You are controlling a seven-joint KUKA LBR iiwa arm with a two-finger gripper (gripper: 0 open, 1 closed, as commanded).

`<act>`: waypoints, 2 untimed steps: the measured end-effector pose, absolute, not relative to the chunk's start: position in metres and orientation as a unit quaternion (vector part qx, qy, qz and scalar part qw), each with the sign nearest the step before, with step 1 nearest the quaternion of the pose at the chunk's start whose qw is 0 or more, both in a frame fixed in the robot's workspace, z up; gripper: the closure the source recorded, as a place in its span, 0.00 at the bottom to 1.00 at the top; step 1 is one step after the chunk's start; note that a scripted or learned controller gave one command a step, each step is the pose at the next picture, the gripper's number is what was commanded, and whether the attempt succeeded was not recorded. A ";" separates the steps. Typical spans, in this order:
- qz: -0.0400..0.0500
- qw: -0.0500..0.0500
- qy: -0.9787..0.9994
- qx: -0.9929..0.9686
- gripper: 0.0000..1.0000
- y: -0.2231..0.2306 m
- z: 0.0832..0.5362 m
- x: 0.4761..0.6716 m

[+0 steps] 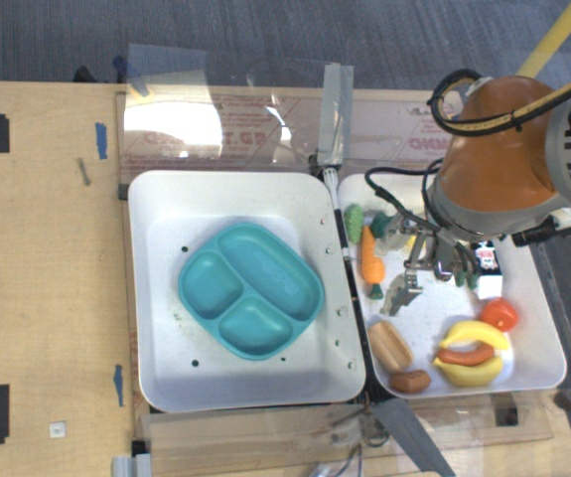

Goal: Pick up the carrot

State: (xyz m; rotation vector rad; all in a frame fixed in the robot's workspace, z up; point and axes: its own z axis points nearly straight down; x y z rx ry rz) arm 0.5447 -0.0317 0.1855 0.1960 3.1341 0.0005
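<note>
Over the right-hand shallow white bin (548,361) hangs my gripper (404,288), reaching down from my grey wrist and the broad orange band (494,142) above it. Its metal fingers point down toward the bin floor, but from this slanted angle I cannot tell whether they are spread or pressed together, and nothing shows between them. The small orange carrot with a green leafy top (370,256) lies along the left wall of this same bin, its green end toward the far side and its orange tip toward the near side; it sits just to the left of my gripper, close by but apart from it. Nearer the front of the bin lies a tan bread-roll shape (389,344) with a small brown sausage-like piece (410,381) just beyond it at the front edge. A yellow banana (472,336) rests on a red and yellow piece beside it, with a round red tomato (499,314) just behind them. The left-hand white bin (156,217) holds a teal plastic plate with three compartments (250,288), set at an angle near its middle. Both bins sit side by side on the pale wooden tabletop (37,266).
</note>
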 end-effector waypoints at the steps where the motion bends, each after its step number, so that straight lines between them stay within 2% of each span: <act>1: 0.001 0.004 1.000 0.012 0.00 -0.009 0.186 0.596; 2: 0.000 0.001 1.000 0.019 0.00 -0.033 0.186 0.557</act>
